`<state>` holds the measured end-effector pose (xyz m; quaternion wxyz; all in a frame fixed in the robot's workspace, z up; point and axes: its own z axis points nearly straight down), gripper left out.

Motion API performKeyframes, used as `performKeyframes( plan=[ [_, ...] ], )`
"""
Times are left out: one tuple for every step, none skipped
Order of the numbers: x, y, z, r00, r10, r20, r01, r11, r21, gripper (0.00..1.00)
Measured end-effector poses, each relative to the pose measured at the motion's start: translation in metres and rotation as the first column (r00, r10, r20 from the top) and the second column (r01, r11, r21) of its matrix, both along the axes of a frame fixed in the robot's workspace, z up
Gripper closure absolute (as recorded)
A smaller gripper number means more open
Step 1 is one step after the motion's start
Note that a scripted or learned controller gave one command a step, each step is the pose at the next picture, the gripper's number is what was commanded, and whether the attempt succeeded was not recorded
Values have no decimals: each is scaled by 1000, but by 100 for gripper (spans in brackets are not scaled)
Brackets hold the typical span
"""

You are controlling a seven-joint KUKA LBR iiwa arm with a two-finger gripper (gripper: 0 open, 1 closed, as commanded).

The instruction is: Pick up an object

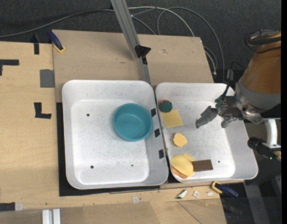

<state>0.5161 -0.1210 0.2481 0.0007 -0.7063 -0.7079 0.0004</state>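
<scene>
On the bench [22, 87] the left bin [78, 171] holds a teal bowl [132, 121], upright near its right wall. The right bin [236, 171] holds a small dark green-and-red piece [166, 106] at its upper left, with a pale yellow flat square [172, 119] just below it, a small yellow lump [180, 139] lower, then a round yellow-and-orange object [181, 166] touching a brown block [202, 165] near the front wall. The hand [217, 116] hangs over the bin's right half, fingers spread apart and grasping nothing.
</scene>
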Motion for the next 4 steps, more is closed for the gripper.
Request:
performKeyframes(
  plan=[
    [0,0,0,1000,0,0,0,1000,0,0],
    [8,-2,-57,1000,-1,-5,1,1000,0,0],
    [1,8,-111,1000,-1,-7,1,1000,1,0],
    [1,8,-160,1000,-1,1,1,1000,-2,0]
  ],
)
